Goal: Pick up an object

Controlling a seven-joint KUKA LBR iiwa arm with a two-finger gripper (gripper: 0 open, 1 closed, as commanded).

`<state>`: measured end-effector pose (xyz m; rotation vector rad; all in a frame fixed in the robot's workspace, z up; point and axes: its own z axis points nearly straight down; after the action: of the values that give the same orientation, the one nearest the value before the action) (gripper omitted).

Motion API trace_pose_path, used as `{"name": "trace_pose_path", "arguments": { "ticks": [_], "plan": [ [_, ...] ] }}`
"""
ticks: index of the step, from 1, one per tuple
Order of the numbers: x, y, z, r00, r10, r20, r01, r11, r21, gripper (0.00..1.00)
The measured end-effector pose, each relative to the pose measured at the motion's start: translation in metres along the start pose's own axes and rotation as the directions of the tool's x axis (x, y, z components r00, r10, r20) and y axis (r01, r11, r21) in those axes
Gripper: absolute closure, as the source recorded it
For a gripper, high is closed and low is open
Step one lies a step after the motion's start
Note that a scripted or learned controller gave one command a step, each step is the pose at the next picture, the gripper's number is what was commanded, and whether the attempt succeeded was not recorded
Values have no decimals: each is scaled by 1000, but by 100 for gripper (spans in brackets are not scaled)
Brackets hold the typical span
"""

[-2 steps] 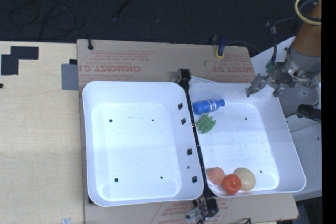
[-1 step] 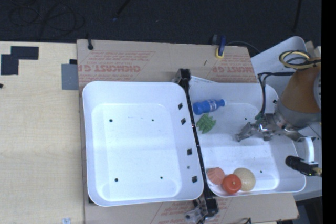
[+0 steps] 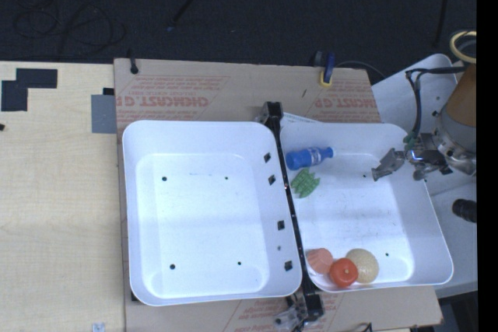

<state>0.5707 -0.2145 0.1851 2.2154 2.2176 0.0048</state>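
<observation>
From my remote seat the left bin [image 3: 148, 148] is the first thing on the left, well away from the fingers. Next over is the black divider [image 3: 282, 190] where the two bins meet. Right past it, in the right bin [image 3: 424, 233], I see a blue bottle [image 3: 308, 158] lying on its side near the far wall, well to the left of the fingers and roughly level with them. Just below it sits a small green leafy thing [image 3: 305, 184], also well left of the fingers.

Down in the near left corner of that bin there's a little cluster: a pinkish piece [image 3: 318, 259], a red tomato-looking ball [image 3: 343, 272] and a pale yellowish round thing [image 3: 362, 264], all touching or nearly so, well below and left of the fingers.

The gripper [image 3: 398, 162] hangs over the right bin's far right part, the arm [image 3: 459, 128] coming in from the right. Fingers [image 3: 385, 166] look spread a bit, with nothing between them, nothing picked.
</observation>
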Motion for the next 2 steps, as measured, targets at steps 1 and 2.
{"name": "trace_pose_path", "arguments": {
  "ticks": [1,2],
  "plan": [
    [0,-2,-4,1000,2,-4,-2,1000,9,100],
    [42,26,-17,1000,-3,-3,3,1000,7,100]
  ]
}}
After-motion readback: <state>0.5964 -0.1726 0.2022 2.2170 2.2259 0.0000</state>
